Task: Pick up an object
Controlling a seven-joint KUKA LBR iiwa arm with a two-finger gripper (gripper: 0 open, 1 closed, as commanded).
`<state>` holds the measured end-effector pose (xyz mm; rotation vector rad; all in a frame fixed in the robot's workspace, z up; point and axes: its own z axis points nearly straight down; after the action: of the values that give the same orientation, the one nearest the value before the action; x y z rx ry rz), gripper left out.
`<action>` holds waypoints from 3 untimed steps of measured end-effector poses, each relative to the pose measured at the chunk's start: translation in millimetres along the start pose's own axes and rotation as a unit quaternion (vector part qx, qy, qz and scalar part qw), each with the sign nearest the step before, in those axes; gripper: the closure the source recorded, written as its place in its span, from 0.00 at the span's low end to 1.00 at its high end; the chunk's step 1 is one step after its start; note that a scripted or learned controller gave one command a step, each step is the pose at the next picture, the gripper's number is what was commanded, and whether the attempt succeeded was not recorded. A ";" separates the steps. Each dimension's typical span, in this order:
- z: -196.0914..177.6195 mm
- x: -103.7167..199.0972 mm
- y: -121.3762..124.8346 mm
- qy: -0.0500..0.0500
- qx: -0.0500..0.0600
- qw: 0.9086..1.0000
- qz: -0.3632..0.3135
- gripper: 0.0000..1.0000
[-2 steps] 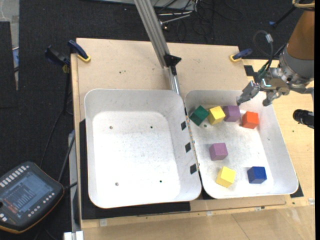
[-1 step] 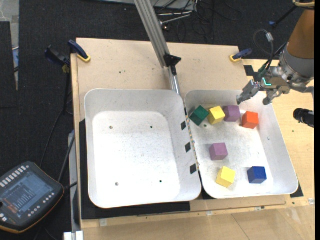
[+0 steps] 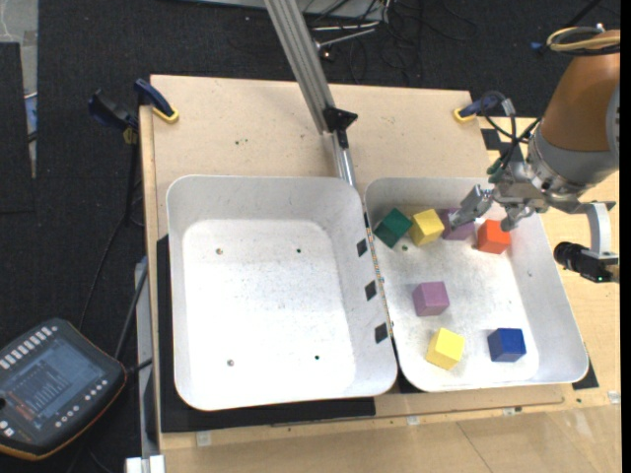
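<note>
The right bin (image 3: 552,294) holds several cubes. Along its far side sit a green cube (image 3: 392,228), a yellow cube (image 3: 427,226), a partly hidden purple block (image 3: 458,231) and an orange cube (image 3: 493,236). Nearer the front lie a purple cube (image 3: 430,298), a second yellow cube (image 3: 446,347) and a blue cube (image 3: 506,344). My gripper (image 3: 491,211) hangs over the far right part of this bin, open, its fingers spread just above the orange cube and the purple block. Nothing sits between the fingers.
The left bin (image 3: 197,205) lies beside the right one, with a shared ridge between them. A slanted metal pole (image 3: 306,67) crosses the back of the bench. Clamps (image 3: 153,97) grip the far corners. A teach pendant (image 3: 49,387) lies at the lower left.
</note>
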<state>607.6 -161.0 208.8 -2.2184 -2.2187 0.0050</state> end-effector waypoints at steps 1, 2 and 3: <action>62.0 0.0 5.8 0.000 0.000 1.000 0.000 0.00; 115.8 0.8 4.8 0.000 0.000 1.000 0.000 0.00; 101.6 0.3 6.9 -0.001 -0.004 1.000 0.000 1.00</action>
<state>614.1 -160.6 107.2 -2.2236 -2.2225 -0.0016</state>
